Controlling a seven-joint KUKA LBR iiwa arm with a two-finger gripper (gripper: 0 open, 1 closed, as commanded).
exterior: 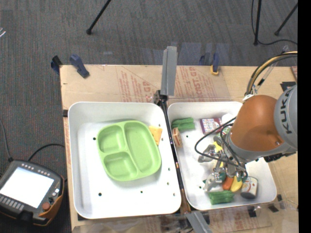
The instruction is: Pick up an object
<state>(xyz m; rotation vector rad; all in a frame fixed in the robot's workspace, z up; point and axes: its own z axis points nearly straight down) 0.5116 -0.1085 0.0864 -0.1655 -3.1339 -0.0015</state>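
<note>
Gripper (224, 176), seen in the camera view, hangs low over the near end of the right bin (192, 188), below the orange wrist band (255, 125) of the grey arm, with loops of black cable beside it. Whether it is parted or closed cannot be told; cable and clutter mask its tip. Directly beneath and touching-close lies a small cluster of toys: an orange piece (227, 182), a yellow piece (236, 184) just beside it, a green item (219, 197) toward the bin's near wall, and a dark rounded item (248, 194) to the right. Nothing is visibly clamped. Judged from this posture, the step in hand is the descent or closing phase of a grasp on that cluster; the next move calls for a firm closure on one piece, then a straight lift clear of its neighbours. Farther along the right bin sit a green block (183, 124) and a purple-patterned card (210, 125), well apart from the tool. Left bin (80, 178) holds a green divided plate (129, 150) with a yellow piece (155, 133) at its edge.
</note>
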